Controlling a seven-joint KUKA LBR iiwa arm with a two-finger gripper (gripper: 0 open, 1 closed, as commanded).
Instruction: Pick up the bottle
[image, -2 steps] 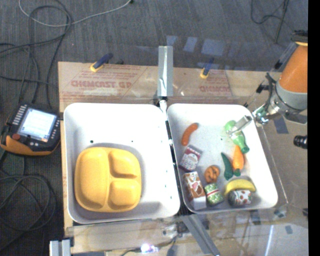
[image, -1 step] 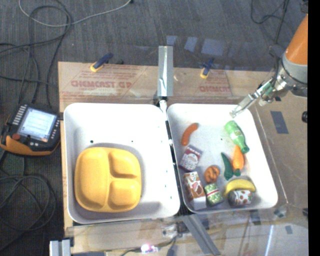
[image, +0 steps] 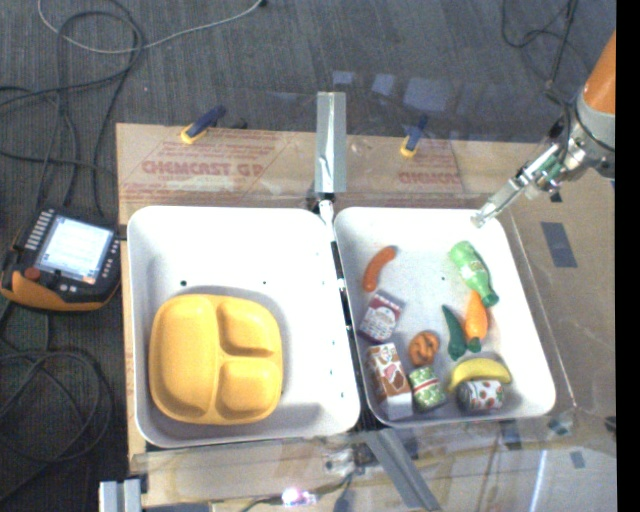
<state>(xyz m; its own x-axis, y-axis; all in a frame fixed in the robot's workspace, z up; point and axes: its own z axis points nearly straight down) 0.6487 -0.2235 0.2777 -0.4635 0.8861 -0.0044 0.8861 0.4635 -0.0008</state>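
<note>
The green bottle (image: 472, 270) lies below-left of the end effector (image: 485, 214) at upper right; its long axis runs diagonally toward lower right; grip state unreadable.

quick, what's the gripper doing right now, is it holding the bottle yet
Gripper: state cannot be told; it holds nothing, hovering at the right bin's top rim. Green bottle lies in the bin.

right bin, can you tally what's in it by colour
Right bin, by main colour as far as the view shows:
Green: 3 (bottle, dark green vegetable, small can)
Orange: 3 (sausage, carrot, round cookie)
Yellow: 1 (banana)
Red and white: 3 (carton, pouch, round item)
Total: 10
</note>
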